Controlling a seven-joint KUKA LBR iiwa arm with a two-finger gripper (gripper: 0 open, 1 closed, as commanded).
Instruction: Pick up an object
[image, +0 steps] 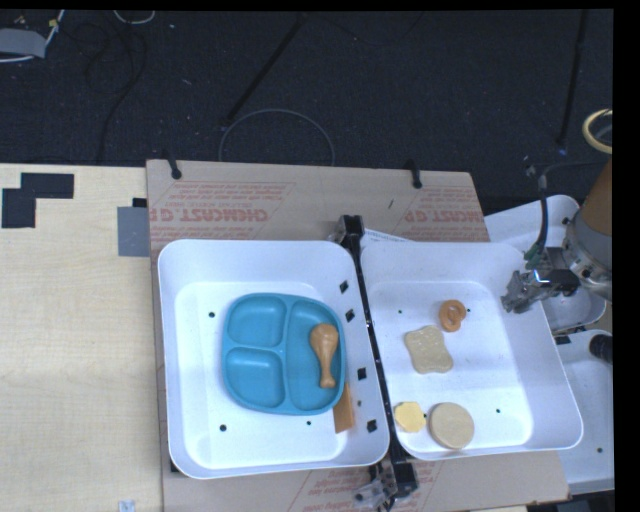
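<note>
Gripper (527, 288) seen at right bin (545, 395) right rim; jaw state cannot be told. Donut (452, 315), bread slice (428, 350), 2 round pieces lie inside. Cardboard (300, 205) print reversed, unread. Drumstick (325, 352) on blue plate (255, 365), left bin (190, 420).

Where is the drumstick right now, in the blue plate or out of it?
In. The drumstick lies flat across the blue plate's right-hand compartment, in the left bin.

Brown cardboard sheet (300, 200) lies under both bins.
</note>
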